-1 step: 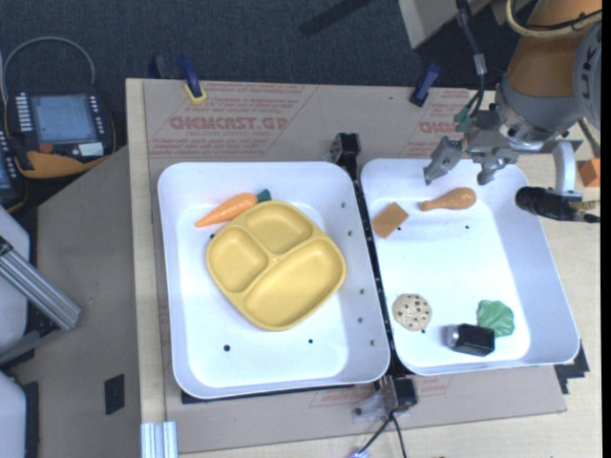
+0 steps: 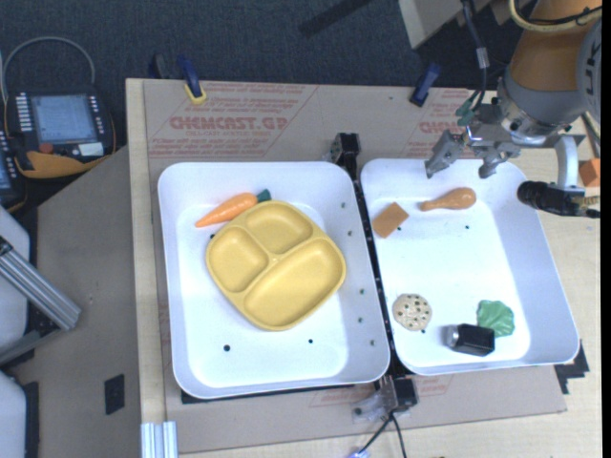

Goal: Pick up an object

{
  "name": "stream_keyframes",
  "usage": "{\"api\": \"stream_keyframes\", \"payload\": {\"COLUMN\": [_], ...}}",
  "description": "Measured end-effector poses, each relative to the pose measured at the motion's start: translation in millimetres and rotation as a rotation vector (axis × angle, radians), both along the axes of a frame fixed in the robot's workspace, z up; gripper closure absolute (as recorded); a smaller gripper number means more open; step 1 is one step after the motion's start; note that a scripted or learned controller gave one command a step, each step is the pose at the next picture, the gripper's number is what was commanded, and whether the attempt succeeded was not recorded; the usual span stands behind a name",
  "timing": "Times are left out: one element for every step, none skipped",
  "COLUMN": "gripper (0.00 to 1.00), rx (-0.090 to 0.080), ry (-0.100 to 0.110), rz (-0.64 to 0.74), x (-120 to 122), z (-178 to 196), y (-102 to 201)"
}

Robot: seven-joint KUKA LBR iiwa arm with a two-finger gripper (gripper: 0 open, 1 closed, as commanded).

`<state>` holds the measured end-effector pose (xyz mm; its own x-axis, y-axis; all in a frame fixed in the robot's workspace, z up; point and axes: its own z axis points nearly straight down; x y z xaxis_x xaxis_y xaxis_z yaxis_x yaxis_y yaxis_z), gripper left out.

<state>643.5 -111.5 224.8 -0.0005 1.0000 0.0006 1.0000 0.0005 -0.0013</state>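
Observation:
My gripper (image 2: 465, 164) hangs open over the far edge of the right bin (image 2: 539, 256), its two fingers spread with nothing between them. Just below it lies a tan drumstick-shaped toy (image 2: 451, 200). An orange-brown square piece (image 2: 389, 219) rests to the drumstick's left. Near the front of the same bin are a speckled cookie (image 2: 412, 311), a black block (image 2: 470, 339) and a green leafy piece (image 2: 495, 317).
The left bin (image 2: 181, 284) holds a yellow divided plate (image 2: 275, 264) and a carrot (image 2: 225, 209) at its far side. A black clamp (image 2: 345, 148) sits between the bins at the back. Blue clips (image 2: 192, 76) pin the cardboard base.

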Motion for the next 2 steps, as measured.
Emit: {"api": "stream_keyframes", "payload": {"gripper": [0.00, 0.00], "rx": [0.000, 0.001], "ry": [0.001, 0.006], "rz": [-0.001, -0.001], "x": [1.5, -5.1], "z": [-59.4, -104.6], "y": [-3.3, 0.9]}}
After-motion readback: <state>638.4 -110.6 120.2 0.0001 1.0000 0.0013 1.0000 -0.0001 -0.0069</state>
